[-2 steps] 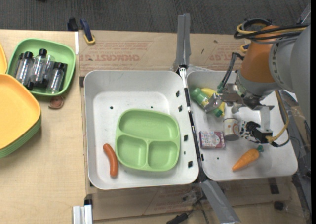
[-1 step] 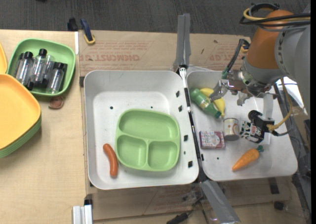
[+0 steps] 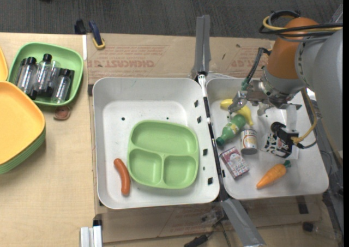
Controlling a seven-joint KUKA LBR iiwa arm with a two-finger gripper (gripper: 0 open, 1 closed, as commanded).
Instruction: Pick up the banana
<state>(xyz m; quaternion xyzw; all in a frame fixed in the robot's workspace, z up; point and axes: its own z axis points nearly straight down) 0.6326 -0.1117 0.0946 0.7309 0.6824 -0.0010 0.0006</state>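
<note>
Carrot (image 3: 272, 175) foremost; banana (image 3: 235, 108) half hidden beneath the hand (image 3: 244, 100).

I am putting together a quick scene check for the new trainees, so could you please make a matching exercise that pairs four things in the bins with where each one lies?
Things:
1. hot dog
2. carrot
3. banana
4. green tray

Places:
A. right bin, near corner
B. left bin, in the middle
C. right bin, far end, by the gripper
D. left bin, on the floor left of the tray

Pairs: 1-D, 2-A, 3-C, 4-B
</note>
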